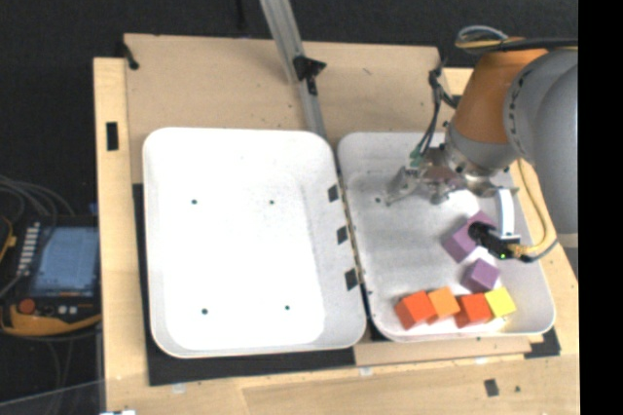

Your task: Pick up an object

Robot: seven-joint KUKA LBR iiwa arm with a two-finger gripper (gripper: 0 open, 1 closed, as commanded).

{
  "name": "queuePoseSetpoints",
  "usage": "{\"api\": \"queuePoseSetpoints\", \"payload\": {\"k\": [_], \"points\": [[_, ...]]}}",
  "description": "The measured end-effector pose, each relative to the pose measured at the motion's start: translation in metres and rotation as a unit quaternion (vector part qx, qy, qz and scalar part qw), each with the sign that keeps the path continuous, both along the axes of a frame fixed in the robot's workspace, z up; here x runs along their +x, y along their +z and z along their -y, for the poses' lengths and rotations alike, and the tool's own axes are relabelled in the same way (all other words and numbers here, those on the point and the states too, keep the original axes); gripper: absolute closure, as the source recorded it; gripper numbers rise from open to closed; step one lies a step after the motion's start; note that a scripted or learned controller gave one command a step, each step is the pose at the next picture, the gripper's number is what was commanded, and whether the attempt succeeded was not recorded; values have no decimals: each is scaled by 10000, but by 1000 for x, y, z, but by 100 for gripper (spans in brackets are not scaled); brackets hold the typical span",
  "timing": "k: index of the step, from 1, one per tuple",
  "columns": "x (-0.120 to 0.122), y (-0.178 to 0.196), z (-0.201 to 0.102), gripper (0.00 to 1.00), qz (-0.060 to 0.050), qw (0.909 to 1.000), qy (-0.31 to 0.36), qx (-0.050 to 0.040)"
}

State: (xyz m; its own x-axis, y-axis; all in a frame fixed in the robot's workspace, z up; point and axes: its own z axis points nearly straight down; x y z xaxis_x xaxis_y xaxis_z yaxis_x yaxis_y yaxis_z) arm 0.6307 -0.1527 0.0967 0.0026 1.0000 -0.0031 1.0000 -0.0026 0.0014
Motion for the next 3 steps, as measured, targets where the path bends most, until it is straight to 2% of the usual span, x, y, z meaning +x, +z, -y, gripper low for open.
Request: {"api": "queuePoseSetpoints", "payload": {"k": [1, 2, 3], "points": [[1, 12, 1, 100, 26, 10000, -21, 5], [4, 64, -8, 100, 16, 10000, 28, 11], [2, 120, 2, 100, 31, 10000, 10, 4]]}}
